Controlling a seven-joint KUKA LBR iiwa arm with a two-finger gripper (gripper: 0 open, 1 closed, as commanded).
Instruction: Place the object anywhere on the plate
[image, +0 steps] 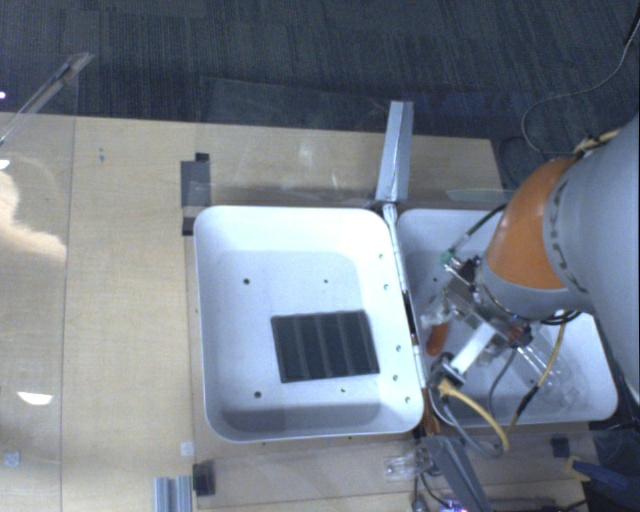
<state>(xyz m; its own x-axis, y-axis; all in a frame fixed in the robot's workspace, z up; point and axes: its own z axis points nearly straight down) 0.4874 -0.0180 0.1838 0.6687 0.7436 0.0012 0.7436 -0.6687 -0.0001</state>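
Presently my gripper (447, 352) works low in the right bin (590, 395); its grasp I cannot tell; next comes carrying to the dark plate (325, 346) in the left bin (240, 250).

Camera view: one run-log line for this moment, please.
arm: over right bin | claw: low near divider | plate: dark, ridged, left bin
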